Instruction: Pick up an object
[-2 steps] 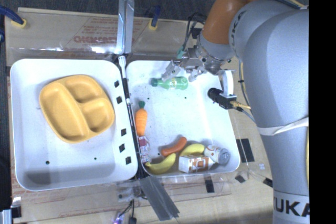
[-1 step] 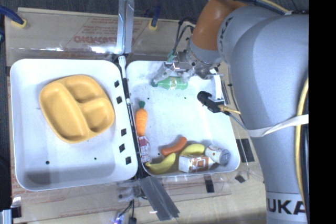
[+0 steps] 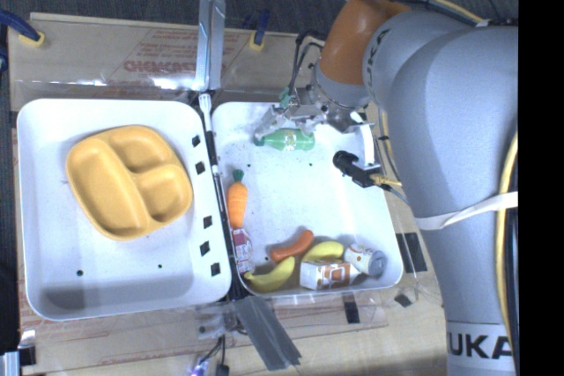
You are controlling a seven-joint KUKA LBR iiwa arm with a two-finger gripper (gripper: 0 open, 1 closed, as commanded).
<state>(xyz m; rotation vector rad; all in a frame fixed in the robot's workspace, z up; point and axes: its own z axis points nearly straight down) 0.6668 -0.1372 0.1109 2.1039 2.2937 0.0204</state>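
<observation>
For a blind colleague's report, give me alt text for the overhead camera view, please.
A grey robot arm reaches from the right, its gripper over a green object at the far end of the right bin, which also holds a carrot, banana and small carton. The left bin holds a yellow divided plate.

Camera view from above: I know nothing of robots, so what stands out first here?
The bulky grey arm with an orange band reaches in from the right over the right white bin, its gripper just above a green bottle. A yellow divided plastic plate lies in the left white bin.
</observation>
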